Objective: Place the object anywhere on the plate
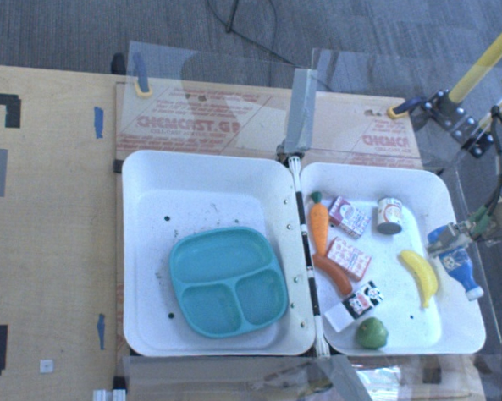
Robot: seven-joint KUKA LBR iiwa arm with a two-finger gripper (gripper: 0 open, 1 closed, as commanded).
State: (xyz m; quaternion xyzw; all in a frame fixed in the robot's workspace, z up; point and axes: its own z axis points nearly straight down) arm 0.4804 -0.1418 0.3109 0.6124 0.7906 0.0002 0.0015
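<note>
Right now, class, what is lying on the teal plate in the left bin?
Nothing lies on the teal plate; its three compartments are bare. The bin floor beneath the plate is covered.

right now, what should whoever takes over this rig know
Gripper: at the right bin's right rim, above the blue bottle; whether it is open or shut cannot be told, and nothing is seen in it.
Plate: teal, three compartments, in the left bin, nothing on it.
Right bin holds the carrot, sausage, two cartons, can, banana, lime and a black-and-white box.
Done: nothing placed.
Left: pick one object and set it on the plate.
</note>
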